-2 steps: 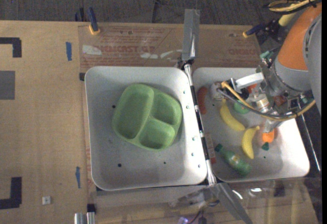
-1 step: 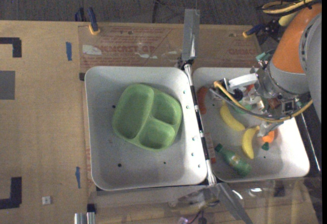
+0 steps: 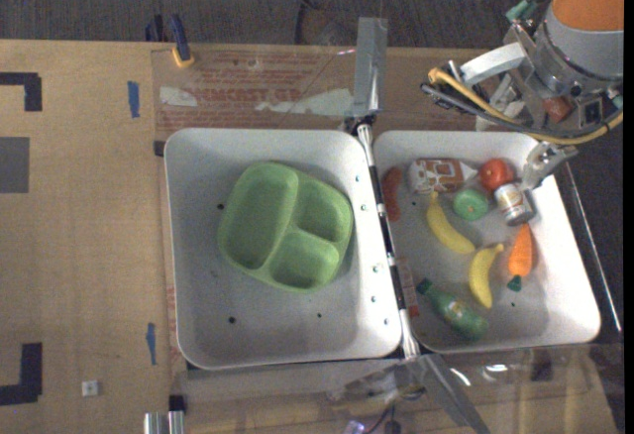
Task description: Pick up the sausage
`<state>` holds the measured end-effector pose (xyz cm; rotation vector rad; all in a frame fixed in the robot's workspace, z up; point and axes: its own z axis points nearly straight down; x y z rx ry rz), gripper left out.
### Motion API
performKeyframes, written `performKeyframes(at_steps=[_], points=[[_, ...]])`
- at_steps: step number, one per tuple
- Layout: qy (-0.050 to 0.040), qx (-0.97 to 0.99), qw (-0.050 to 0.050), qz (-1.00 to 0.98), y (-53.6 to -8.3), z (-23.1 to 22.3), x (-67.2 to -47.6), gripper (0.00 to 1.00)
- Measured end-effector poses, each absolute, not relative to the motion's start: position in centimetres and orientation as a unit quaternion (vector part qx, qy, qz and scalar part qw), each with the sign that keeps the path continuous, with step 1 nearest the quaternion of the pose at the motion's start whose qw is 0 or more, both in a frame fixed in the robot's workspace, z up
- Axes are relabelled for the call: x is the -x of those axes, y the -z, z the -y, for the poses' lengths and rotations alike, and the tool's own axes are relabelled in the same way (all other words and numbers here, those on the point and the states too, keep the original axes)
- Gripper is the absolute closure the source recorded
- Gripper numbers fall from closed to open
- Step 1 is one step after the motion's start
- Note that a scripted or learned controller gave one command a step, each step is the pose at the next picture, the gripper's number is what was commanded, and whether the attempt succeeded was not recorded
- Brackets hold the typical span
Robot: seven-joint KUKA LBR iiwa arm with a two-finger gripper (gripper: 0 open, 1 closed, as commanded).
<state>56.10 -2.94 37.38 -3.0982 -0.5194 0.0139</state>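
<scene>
Gripper (image 3: 543, 162) on the grey arm with its orange band hangs over the far right corner of the right bin (image 3: 584, 313); whether it is apart or together cannot be told. Along that bin's left wall, near its far corner, lies the reddish sausage (image 3: 393, 192), well apart from the gripper. Nearby lie two bananas (image 3: 448, 229), a tomato (image 3: 495, 172), a carrot (image 3: 521, 254) and a green bottle (image 3: 454, 308). A green divided plate (image 3: 285, 224) sits in the left bin (image 3: 198, 313).

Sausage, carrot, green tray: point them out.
sausage (image 3: 393, 192), camera view, mid-body by the bin's left wall.
carrot (image 3: 521, 254), camera view, orange body.
green tray (image 3: 285, 224), camera view, central divider.
</scene>
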Motion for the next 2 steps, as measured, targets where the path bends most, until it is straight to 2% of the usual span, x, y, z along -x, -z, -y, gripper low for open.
performKeyframes(at_steps=[1,2], points=[[-0.0057,0.995,0.001,0.099,-21.9,4.8,-51.1,0.0],[-0.0046,0.995,0.001,0.101,-26.2,9.1,-60.3,0.0]])
